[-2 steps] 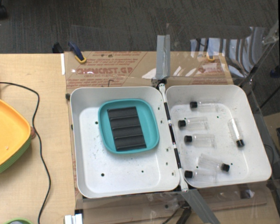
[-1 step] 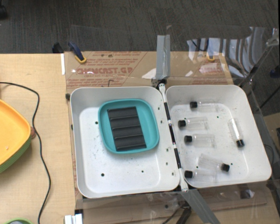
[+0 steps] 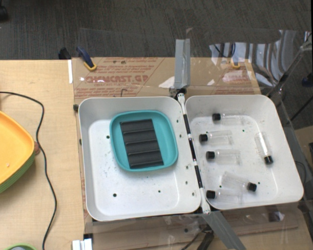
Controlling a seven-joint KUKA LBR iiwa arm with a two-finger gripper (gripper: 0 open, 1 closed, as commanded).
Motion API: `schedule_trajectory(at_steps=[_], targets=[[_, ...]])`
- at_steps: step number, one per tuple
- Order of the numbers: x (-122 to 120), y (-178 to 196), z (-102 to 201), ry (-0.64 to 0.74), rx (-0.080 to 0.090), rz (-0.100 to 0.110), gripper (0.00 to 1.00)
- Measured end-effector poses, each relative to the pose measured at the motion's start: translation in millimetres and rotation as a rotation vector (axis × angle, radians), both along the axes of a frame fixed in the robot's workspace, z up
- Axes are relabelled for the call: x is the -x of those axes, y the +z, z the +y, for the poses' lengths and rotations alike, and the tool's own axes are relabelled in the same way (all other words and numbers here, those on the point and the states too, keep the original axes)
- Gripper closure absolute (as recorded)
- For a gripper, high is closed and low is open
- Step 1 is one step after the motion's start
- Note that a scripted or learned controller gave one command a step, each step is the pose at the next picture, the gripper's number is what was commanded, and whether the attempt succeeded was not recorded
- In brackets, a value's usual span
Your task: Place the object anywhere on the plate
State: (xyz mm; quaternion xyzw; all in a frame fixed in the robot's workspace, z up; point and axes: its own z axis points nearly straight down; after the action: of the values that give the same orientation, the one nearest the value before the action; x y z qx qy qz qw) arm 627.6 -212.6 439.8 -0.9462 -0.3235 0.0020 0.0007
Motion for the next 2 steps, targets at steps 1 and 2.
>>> schedule_trajectory(at_steps=[1,2], targets=[[-26,0,-5,-0.086,0.000,0.001,0.00],[-16,-21,-10,-0.248,0.000,0.002,0.00]])
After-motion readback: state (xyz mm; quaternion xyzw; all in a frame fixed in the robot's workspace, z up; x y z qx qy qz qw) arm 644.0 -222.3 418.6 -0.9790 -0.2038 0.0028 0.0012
